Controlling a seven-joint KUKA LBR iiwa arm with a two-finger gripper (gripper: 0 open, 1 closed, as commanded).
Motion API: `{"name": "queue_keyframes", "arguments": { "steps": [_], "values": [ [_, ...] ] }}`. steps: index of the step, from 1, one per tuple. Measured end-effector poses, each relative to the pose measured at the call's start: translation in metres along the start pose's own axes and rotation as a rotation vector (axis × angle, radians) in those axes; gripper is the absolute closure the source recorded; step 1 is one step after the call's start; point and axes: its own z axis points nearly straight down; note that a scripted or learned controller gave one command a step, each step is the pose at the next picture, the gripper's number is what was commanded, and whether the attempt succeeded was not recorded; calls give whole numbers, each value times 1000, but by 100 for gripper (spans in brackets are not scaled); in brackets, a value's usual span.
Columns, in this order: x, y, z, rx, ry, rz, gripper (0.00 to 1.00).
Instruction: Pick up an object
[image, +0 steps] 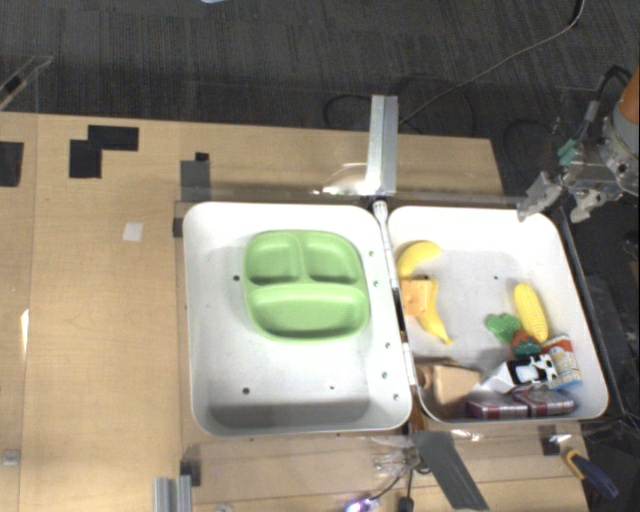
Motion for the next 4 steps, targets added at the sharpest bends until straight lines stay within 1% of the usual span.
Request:
{"name": "queue_keyframes", "arguments": {
  "steps": [1,2,3,4],
  "values": [
    [74,-15,95,2,1,-30,0],
    [97,-19,188,-7,0,-324,0],
    [99,-15,174,-16,2,-325,100],
    [99,-16,174,-16,2,-325,0]
  ]
}}
